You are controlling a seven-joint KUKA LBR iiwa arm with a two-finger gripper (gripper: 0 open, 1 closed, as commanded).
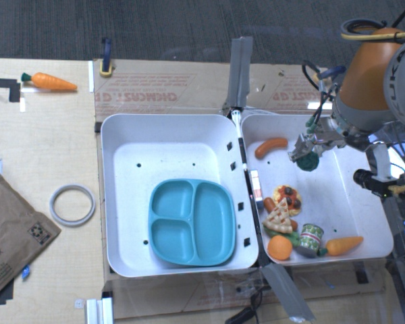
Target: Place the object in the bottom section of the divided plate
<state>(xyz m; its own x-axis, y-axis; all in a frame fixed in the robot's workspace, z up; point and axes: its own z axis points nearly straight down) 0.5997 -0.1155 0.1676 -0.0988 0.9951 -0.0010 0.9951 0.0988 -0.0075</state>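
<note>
Apparently early: plate [192, 223] at lower centre lies bare. Gripper [306, 155], upper right, closed on a dark green object [309, 161]. Transfer remains.

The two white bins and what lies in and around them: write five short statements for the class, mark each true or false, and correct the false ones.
1. The divided plate lies in the left bin. True.
2. A pizza slice lies on the divided plate. False: the pizza slice lies in the right bin, and no food lies on the plate.
3. A carrot lies on the bench outside both bins. True.
4. The gripper is above the left bin. False: it is over the right bin, near the sausage.
5. The tape ring lies inside the right bin. False: it lies on the bench, left of the left bin.
</note>
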